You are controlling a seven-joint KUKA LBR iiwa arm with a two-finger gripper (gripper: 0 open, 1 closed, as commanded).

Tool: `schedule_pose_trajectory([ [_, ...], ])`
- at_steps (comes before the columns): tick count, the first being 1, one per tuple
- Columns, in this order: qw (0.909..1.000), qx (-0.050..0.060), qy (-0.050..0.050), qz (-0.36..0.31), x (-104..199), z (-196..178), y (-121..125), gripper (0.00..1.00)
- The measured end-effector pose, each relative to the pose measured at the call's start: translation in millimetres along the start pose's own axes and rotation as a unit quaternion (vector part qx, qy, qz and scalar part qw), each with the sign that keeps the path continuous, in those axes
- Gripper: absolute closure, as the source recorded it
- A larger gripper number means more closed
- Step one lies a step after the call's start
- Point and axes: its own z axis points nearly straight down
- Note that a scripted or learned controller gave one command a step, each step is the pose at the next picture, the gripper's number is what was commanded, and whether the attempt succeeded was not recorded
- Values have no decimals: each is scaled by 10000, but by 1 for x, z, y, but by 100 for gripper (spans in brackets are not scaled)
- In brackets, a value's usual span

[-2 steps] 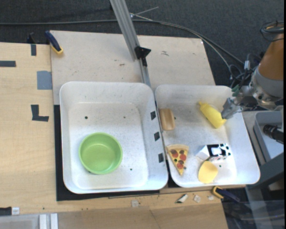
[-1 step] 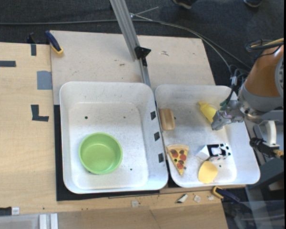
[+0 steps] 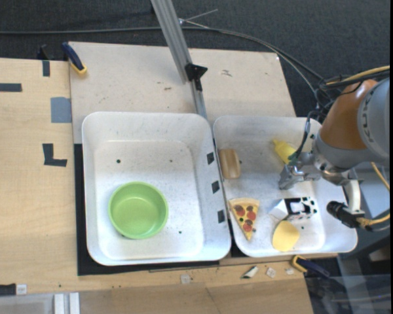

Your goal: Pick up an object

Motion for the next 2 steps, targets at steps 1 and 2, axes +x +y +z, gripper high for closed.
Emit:
schedule_pose_trajectory([
  [1, 10000, -23, 3, 0, 0, -15, 1, 100],
  [2, 10000, -69, -4, -4, 6, -75, 9, 100],
])
